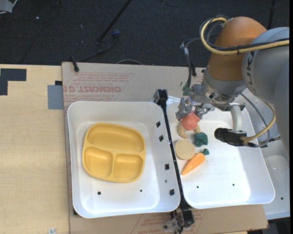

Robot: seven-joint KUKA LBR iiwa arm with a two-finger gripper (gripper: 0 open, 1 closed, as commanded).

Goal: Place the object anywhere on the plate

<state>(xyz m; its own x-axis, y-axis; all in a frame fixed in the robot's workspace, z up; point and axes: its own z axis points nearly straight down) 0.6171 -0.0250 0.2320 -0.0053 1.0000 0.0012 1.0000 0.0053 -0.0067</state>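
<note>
Two shallow white bins sit side by side on a sheet of printed cardboard (pixel 102 82), which lies on a pale wooden bench (pixel 24 155). The left bin (pixel 112 201) holds a yellow plate (pixel 112 136), lying flat and a little left of the bin's middle. The plate is divided into three compartments, one wide one on its far side and two smaller ones on its near side.

The right bin (pixel 229 184) holds four small toy foods, all clustered along its left wall and well apart from the plate, with the bins' adjoining walls between them and it. Farthest back is a pink-red rounded piece (pixel 189 122) (its exact kind is hard to make out). Just near of it lies a flat beige disc (pixel 184 149). To the right of these two is a small dark green piece (pixel 200 139), close beside both. Nearest in the cluster is an orange carrot (pixel 193 164), lying at a slant with its green top pointing far and right, just beside the disc.

The grey arm (pixel 271 57), with its orange band, reaches in from the right over the far part of the right bin. Its gripper (pixel 189 107) hangs directly over the pink-red piece, at or very close to its top. Whether the gripper is open, closed or gripping that piece cannot be told from this angle.
</note>
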